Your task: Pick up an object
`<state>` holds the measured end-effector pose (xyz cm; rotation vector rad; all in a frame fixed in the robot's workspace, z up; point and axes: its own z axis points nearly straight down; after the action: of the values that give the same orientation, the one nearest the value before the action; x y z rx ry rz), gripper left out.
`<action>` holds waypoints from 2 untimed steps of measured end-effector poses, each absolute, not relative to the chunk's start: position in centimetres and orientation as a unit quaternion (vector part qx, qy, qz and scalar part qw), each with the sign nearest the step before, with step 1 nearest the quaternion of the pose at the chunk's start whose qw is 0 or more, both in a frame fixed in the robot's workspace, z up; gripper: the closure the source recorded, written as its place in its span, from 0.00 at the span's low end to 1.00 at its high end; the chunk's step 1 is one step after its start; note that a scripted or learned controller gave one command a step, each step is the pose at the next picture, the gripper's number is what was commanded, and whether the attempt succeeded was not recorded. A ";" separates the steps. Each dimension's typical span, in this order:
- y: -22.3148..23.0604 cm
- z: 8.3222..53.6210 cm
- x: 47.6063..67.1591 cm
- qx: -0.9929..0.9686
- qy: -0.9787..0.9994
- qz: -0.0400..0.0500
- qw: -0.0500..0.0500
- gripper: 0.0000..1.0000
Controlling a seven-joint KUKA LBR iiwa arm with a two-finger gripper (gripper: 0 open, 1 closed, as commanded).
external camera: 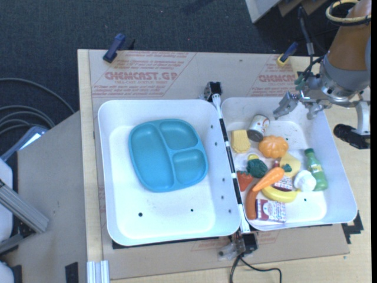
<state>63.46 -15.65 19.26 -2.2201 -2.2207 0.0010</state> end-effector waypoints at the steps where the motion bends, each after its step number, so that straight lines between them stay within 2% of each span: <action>1: -12.3 8.4 66.6 -0.707 -0.708 0.000 0.001 0.00; 2: -9.3 8.5 66.6 -0.707 -0.708 0.001 0.002 0.00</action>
<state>66.64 -9.28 8.50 -2.2177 -2.2209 0.0024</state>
